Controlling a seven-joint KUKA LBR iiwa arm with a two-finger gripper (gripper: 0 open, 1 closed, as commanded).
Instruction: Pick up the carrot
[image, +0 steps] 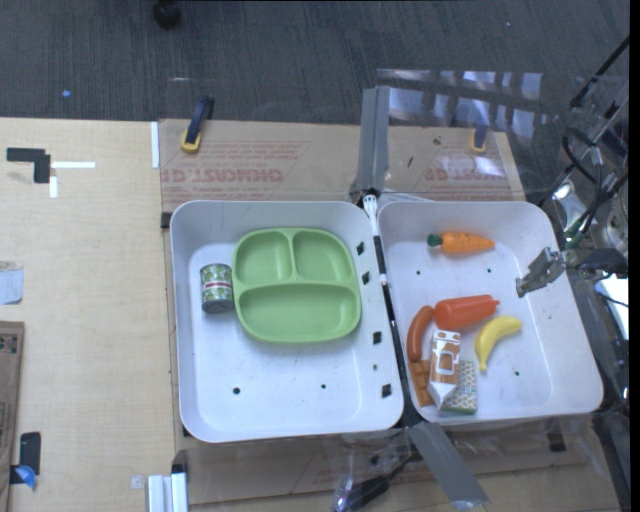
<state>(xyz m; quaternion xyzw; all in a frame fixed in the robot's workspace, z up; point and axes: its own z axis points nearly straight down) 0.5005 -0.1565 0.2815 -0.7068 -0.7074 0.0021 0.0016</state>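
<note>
The carrot (462, 241), orange with a green top, lies on its side near the back wall of the right bin (560, 390), its green end pointing left. My gripper (538, 271) is at that bin's right rim, to the right of the carrot and a little nearer the front. It stands clear of the carrot and nothing shows in its grasp.
Towards the front of the right bin lie a red-orange pepper (465, 309), a banana (497, 338), a sausage (419, 333), a small carton (445, 355) and a green packet (462, 392). The left bin (270, 405) holds a green divided plate (297, 285) and a can (216, 288).
</note>
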